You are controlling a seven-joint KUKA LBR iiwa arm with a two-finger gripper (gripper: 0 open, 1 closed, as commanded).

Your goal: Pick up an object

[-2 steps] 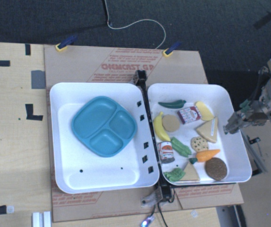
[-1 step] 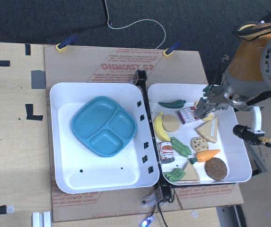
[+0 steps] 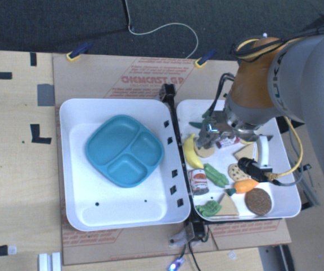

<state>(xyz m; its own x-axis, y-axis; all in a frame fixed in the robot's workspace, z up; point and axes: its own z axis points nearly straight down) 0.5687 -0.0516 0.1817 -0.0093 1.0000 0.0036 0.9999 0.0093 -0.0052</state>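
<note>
White plastic rims the right bin (image 3: 289, 210), crowded near its front edge — a brown disc (image 3: 259, 201), a small can (image 3: 199, 181), green toy pieces. Farther in lies the banana (image 3: 192, 151), my likely pick, just beside my gripper (image 3: 210, 130). Whether anything sits between my tips I cannot tell. The risk, I judge: things crowd close, so I may nudge the banana away — or close on nothing.
</note>
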